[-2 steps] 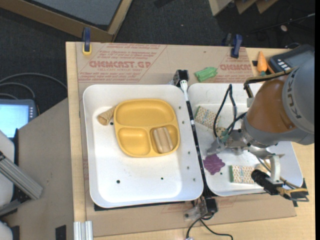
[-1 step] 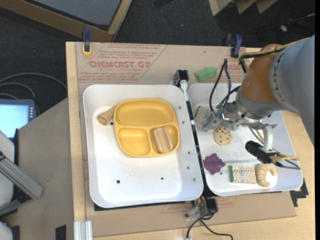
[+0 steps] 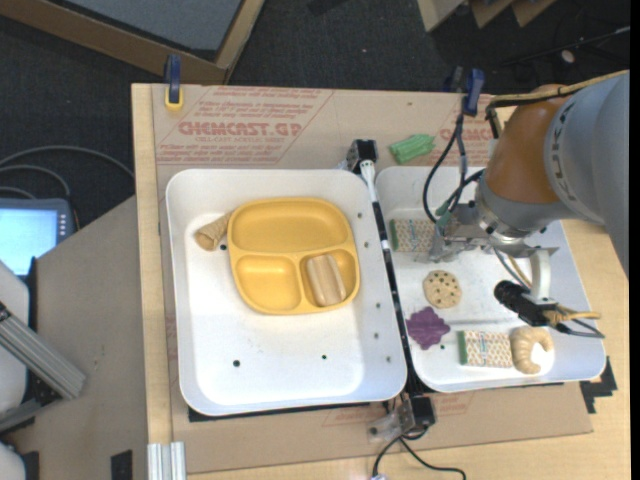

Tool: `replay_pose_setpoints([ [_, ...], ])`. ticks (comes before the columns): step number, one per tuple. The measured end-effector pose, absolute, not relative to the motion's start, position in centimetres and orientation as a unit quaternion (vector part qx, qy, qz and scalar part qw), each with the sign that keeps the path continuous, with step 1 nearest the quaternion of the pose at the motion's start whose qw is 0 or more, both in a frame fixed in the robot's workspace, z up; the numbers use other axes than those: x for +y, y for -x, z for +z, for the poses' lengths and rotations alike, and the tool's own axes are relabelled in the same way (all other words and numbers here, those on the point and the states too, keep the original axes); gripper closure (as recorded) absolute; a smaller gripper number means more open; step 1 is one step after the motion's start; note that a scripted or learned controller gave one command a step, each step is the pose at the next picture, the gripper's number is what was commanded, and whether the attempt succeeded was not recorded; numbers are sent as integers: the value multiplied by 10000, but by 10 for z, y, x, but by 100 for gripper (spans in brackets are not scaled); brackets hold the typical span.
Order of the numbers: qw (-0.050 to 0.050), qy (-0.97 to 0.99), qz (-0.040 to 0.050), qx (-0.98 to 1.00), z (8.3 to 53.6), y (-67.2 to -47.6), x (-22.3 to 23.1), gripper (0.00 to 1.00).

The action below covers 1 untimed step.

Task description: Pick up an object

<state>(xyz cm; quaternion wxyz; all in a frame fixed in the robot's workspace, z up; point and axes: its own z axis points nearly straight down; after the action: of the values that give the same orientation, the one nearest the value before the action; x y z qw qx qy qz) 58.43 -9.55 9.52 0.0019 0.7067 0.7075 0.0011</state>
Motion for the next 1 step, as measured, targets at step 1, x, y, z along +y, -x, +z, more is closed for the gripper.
replay_pose_setpoints([
  [1,16,-7070,8,7073,95,-584,-95,0],
])
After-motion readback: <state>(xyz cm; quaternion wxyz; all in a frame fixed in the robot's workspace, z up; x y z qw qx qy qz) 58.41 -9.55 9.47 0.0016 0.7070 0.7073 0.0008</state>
